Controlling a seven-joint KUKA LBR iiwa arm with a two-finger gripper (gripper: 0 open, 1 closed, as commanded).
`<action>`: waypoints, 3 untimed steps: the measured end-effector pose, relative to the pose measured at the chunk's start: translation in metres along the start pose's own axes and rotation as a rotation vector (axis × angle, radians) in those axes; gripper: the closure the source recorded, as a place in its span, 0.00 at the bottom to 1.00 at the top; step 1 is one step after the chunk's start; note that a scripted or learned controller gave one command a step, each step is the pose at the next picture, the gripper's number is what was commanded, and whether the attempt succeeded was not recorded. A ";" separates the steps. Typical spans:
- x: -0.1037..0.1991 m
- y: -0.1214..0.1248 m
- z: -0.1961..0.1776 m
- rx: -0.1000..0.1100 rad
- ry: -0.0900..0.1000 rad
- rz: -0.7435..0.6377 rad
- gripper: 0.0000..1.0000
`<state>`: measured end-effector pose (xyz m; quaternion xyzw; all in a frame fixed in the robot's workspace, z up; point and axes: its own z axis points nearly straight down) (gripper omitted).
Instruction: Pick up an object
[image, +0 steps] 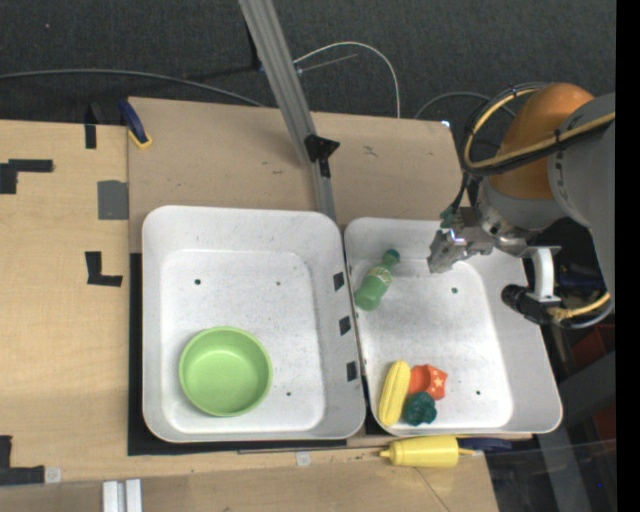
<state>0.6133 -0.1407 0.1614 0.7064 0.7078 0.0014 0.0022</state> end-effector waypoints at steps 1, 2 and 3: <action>0.003 0.000 -0.063 0.000 0.000 0.000 1.00; 0.004 0.001 -0.094 0.003 0.001 0.000 1.00; 0.057 -0.006 -0.098 0.006 0.002 -0.004 1.00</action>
